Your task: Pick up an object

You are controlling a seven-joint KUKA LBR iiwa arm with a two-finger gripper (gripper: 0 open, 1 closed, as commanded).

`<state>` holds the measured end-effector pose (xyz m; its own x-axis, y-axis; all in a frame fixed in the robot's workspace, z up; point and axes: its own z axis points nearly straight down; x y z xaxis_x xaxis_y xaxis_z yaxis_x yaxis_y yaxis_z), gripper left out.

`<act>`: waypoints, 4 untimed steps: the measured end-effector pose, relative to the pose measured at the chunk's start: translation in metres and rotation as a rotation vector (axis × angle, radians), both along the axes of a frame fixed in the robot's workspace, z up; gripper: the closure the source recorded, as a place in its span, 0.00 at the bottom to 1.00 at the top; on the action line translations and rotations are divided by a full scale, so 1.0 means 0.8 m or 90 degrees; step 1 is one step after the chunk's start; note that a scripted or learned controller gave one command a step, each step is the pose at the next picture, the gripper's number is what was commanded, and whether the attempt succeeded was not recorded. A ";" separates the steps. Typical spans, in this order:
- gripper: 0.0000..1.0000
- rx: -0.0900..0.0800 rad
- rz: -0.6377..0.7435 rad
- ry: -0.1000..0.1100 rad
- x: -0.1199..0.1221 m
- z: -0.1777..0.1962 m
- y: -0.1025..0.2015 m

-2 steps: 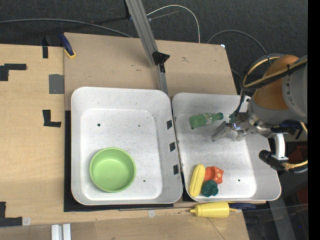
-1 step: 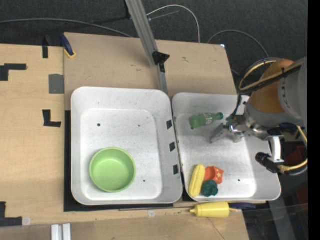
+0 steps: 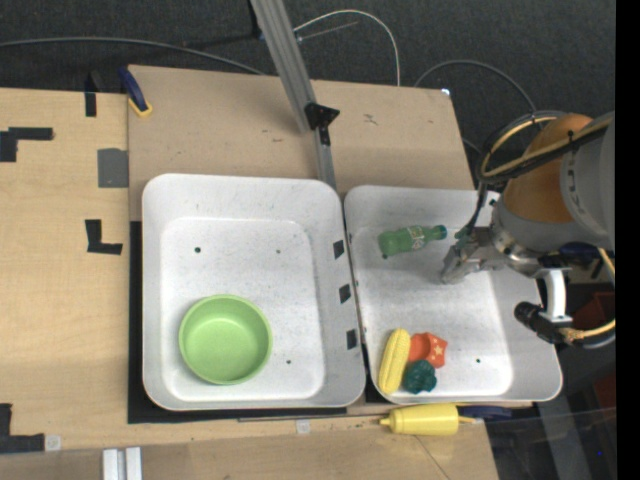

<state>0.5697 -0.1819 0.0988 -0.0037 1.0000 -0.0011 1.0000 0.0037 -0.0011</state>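
We see the gripper [image 3: 460, 264] low in the right-hand white bin [image 3: 500, 368], right of centre in the frame, just beside the cap end of the small translucent green plastic bottle [image 3: 410, 239] lying on its side; whether it is released or clenched we cannot tell. We judge this the approach step, nothing lifted yet. Next, we would centre over the bottle and close across its narrow body.

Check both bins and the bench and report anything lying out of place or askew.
A yellow bottle lies on its side outside the bins, against the front rim of the right bin. A green bottle also lies tipped over inside that bin.
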 end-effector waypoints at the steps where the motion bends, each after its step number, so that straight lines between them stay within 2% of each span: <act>1: 1.00 0.000 -0.002 -0.002 -0.002 0.054 -0.006; 2: 1.00 0.000 -0.002 -0.002 -0.002 0.107 -0.007; 3: 1.00 0.000 -0.002 -0.001 -0.001 0.137 -0.006; 4: 1.00 0.002 0.002 -0.001 0.029 0.136 0.062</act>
<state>0.5930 -0.1326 0.2079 -0.0075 1.0000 0.0019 1.0000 0.0075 -0.0003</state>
